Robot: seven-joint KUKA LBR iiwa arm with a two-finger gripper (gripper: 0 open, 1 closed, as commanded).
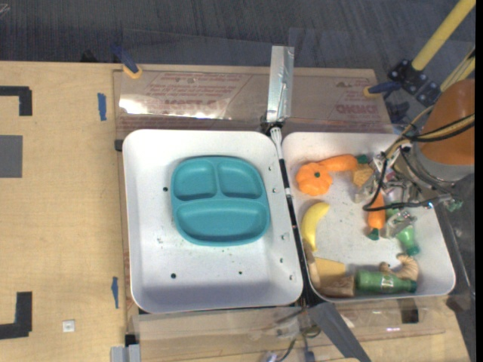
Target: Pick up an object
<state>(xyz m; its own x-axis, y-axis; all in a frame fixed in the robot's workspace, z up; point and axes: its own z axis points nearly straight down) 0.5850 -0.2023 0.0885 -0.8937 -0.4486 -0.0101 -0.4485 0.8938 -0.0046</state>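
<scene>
One gripper [391,219] hangs over the right bin [445,274], beside a small carrot [375,219].

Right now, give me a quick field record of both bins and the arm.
left bin: teal divided plate
right bin: orange pumpkin, carrot, banana, green bottle, more small items
arm: over the right bin's right side
gripper: low among small items, grip unclear

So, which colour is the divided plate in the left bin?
Teal; the divided plate shows clearly in the camera view.
</scene>
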